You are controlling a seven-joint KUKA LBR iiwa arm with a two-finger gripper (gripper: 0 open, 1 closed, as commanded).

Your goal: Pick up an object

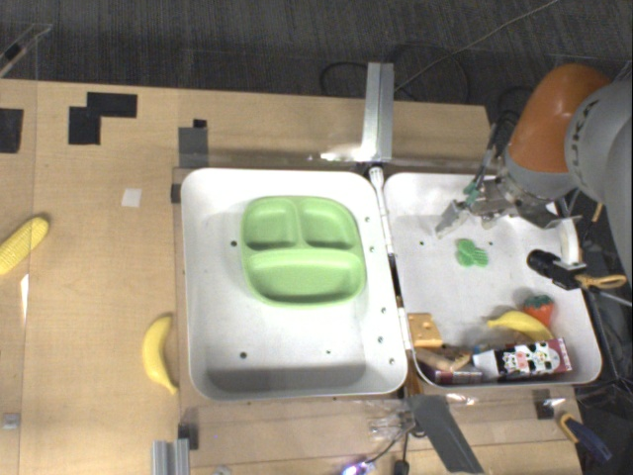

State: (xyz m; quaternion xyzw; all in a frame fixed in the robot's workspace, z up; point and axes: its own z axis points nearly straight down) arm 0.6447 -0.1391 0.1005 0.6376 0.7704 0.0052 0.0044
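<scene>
My gripper (467,216) hangs over the far part of the right bin (425,265), open, with nothing between its fingers. Just in front of it, a small green object (471,255) lies on the bin floor, apart from the fingertips. Along the bin's near side lie a yellow banana (516,322), a red and orange fruit (540,308), a flat printed box (524,360) and a small wooden block (424,332). The grey arm with its orange band (554,117) comes in from the upper right.
The left bin (213,295) holds a green divided plate (300,248). On the bench to the left lie a second banana (158,352) and a yellow corn cob (22,245). A metal post (380,107) stands behind the divide between the bins.
</scene>
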